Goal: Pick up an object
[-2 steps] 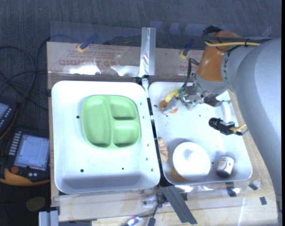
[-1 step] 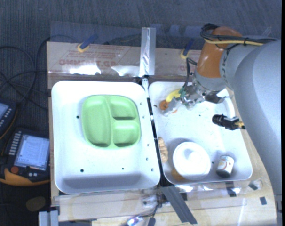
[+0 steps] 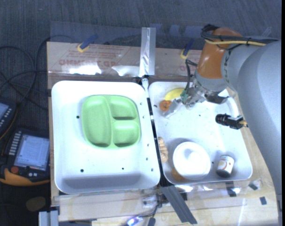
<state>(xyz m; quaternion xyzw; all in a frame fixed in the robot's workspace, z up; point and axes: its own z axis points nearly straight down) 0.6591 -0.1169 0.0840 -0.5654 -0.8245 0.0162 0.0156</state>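
1. Claw (image 3: pixel 186 99) is low over the far end of the right bin (image 3: pixel 199 126). I cannot tell whether it is spread or pressed together, because the wrist covers it. No object is visibly in it.
2. Likely targets are the yellow object (image 3: pixel 173 94) and the small orange object (image 3: pixel 165 106). Both are just beside the claw, on the side toward the left bin (image 3: pixel 67 164).
3. Key relation: the next move looks like a short shift toward the divider.
4. The yellow object's long axis appears to run across the bin. Its claw-side end is hidden and contact is unclear.
5. White bowl (image 3: pixel 192 159) and small can (image 3: pixel 225 165) sit at the near end, well apart from the claw.
6. A tan item (image 3: pixel 162 148) lies against the divider, too small to identify.
7. Green divided plate (image 3: pixel 110 120) is in the left bin.
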